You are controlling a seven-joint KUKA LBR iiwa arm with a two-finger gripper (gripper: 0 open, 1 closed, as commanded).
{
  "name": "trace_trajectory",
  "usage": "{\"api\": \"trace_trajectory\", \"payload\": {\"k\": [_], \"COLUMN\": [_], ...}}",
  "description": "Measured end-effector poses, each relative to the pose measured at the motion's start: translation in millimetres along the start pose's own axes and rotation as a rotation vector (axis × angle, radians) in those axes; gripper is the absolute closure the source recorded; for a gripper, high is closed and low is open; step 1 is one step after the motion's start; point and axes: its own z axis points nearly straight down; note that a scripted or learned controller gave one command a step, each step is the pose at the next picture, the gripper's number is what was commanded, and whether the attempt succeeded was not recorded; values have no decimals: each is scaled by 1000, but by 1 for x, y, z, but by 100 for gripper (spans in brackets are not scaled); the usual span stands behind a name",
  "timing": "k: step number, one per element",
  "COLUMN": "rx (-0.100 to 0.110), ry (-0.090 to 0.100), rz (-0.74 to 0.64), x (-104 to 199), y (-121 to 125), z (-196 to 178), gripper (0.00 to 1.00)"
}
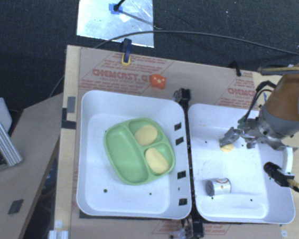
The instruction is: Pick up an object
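One small yellow soft-looking lump [227, 147] lies at the tips of the pincer [232, 138], in the right white bin [267, 208]; whether its fingers pinch it I cannot tell. It looks light and squashy; grip across its middle.

One fixed camera above the bench [144, 68] — slanted downward view over both white bins [86, 189], moderately distant.

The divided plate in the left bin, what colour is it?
Light green, seen in the camera view: the divided plate holds two pale yellow pieces.
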Motion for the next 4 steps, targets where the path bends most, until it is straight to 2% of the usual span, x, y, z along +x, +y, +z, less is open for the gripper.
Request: {"api": "trace_trajectory", "payload": {"k": [1, 2, 4], "rx": [-1, -7, -9], "ry": [0, -2, -2], "rz": [0, 1, -4], "x": [1, 0, -1], "y": [0, 2, 11], "z": [47, 33, -57], "gripper": [0, 100, 100]}}
